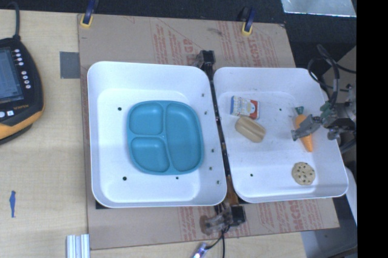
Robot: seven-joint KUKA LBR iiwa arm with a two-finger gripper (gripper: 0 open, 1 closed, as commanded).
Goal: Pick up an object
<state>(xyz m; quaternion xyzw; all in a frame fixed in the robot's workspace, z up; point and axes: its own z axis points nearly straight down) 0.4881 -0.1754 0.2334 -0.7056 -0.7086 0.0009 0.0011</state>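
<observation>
Carrot (306, 134) in right bin (267, 193), near right wall; long axis near vertical in camera view, green top up, orange tip down and slightly right. Gripper (312, 126) sits over carrot's upper half; cannot tell whether released or clenched, grasp not visible. Bread roll (250, 129) lies mid-bin, long axis tilted down-right. Small carton (245, 106) just above roll, red and white, print too small to read. Cookie (303, 173) below carrot, apart. Blue divided plate (165, 137) in left bin (103, 184). Desk (42, 178) cardboard (267, 223) carries red lettering, unreadable.
</observation>
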